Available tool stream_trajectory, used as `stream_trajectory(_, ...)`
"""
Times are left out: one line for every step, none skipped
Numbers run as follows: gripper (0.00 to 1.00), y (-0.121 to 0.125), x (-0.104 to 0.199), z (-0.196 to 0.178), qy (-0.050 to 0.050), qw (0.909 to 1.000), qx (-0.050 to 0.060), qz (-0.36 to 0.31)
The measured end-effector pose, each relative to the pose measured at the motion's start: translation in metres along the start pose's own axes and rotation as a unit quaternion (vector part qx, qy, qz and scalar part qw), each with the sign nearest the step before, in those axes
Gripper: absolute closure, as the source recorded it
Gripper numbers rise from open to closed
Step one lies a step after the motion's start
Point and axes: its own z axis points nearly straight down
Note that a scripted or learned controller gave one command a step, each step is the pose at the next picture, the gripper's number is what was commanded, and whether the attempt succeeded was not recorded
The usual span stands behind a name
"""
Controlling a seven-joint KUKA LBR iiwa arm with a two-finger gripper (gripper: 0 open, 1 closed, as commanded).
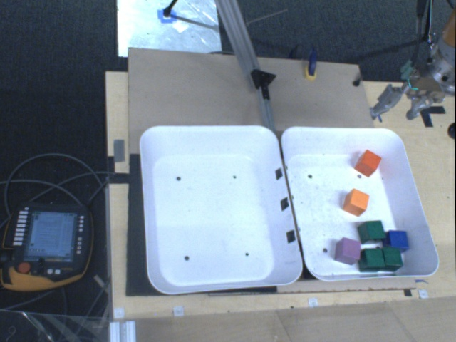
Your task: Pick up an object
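Several small cubes lie in the right bin (335,144): a red-orange cube (368,162) at the back, an orange cube (356,201) in the middle, and near the front a purple cube (348,251), a blue cube (396,240) and three green cubes (370,231). My gripper (396,110) hangs above the bench beyond the right bin's back right corner, well apart from the cubes. Its fingers (381,102) stand open with nothing between them.
The left bin (153,191) sits beside the right one, their rims touching. A grey pole (239,27) slants over the brown board behind the bins. A teach pendant (48,244) with cables lies on the floor at the left.
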Motion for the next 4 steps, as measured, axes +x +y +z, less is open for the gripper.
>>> stream_trajectory(0.0, 0.0, 0.0, 0.0, 0.0, 1.0, 0.0, 0.0)
stream_trajectory(0.0, -0.001, -0.009, 0.057, 0.0, 1.0, 0.002, 0.002)
stream_trajectory(0.0, 0.002, -0.011, 0.098, 0.0, 1.0, 0.002, 0.001)
stream_trajectory(0.0, -0.006, -0.006, 0.145, 0.0, 1.0, 0.002, 0.001)
